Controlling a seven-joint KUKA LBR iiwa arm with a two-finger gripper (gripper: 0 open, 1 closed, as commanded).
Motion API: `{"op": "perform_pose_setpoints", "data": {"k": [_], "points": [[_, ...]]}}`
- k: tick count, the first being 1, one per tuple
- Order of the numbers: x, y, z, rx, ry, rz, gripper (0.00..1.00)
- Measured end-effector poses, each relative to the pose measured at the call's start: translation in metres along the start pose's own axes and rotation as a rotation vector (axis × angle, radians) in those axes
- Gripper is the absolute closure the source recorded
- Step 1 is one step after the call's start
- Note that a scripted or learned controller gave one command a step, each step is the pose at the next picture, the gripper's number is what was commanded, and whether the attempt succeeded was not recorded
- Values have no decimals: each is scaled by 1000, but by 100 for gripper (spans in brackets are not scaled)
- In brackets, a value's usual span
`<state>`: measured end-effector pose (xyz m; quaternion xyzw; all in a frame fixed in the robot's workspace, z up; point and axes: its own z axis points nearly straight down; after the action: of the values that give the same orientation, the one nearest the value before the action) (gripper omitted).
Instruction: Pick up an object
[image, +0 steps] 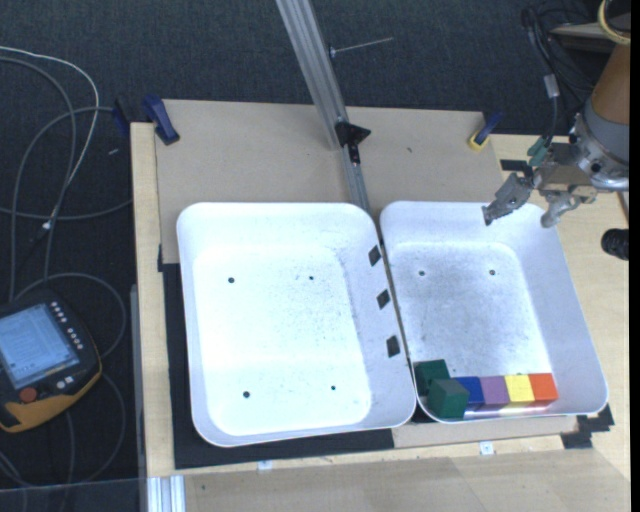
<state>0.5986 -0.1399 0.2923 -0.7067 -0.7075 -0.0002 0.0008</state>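
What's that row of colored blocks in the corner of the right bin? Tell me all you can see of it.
The block row lies along the near edge of the right bin, toward its near right corner. It looks like small cubes set side by side and touching: dark green at the left, then blue, purple, yellow and orange. A second dark green block sits just behind the left end. They look like solid painted pieces. The gripper hangs far off, over the bin's far edge.

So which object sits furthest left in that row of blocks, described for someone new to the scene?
Look in the right bin, along its near wall, where a row of colored blocks lies. At the row's left end sits the dark green block, the only green one, beside blue, purple, yellow and orange.
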Motion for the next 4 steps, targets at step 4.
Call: {"op": "perform_pose_setpoints", "data": {"k": [4], "points": [[-2,-23,193,-1,0,1,0]]}}
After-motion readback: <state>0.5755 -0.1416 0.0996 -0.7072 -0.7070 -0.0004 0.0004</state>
